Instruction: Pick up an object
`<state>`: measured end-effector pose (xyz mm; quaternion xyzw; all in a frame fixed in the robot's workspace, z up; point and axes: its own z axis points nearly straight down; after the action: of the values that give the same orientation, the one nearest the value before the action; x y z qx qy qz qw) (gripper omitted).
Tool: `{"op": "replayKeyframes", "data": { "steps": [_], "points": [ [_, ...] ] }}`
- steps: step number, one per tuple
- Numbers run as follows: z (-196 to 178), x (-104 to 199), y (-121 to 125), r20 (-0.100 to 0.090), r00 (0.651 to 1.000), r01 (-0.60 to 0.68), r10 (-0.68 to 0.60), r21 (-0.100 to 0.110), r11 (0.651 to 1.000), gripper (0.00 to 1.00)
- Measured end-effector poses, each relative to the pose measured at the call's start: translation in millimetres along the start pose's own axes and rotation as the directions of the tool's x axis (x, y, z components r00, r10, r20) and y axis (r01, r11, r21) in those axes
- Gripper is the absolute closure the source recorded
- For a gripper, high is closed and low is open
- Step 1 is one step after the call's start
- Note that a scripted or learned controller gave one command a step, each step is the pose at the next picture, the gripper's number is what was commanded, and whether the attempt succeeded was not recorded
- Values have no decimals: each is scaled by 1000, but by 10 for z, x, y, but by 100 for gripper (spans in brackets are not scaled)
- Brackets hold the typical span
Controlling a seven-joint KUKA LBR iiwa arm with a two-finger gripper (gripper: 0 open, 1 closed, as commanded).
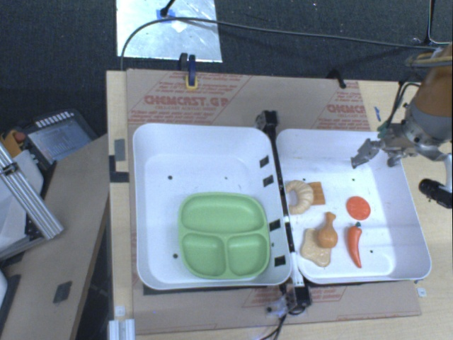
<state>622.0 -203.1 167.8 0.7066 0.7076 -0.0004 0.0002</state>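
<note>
Grey arm (430, 122) w/ orange band, metallic end effector (377, 154), fingers prob. grey.

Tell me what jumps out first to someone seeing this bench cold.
The green divided tray in the left bin draws the eye first, large against the white. Next come the small foods clustered in the right bin: a red tomato, an orange-red pepper and a croissant. The gripper hangs over that bin's far right part, above the foods.

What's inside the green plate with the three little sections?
Nothing shows in the green plate: all three sections look bare. It sits in the left bin. The bin floor underneath it is covered, so anything there is hidden.
</note>
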Motion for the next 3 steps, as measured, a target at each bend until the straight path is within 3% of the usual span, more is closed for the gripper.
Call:
{"op": "replayKeyframes", "data": {
  "steps": [1,2,3],
  "points": [
    [620,8,10,-1,1000,1,-1,0,1000,0],
    [476,3,25,1,1000,1,-1,-5,1000,100],
    [-98,60,-39,1,1000,2,-2,-6,1000,100]
  ]
}}
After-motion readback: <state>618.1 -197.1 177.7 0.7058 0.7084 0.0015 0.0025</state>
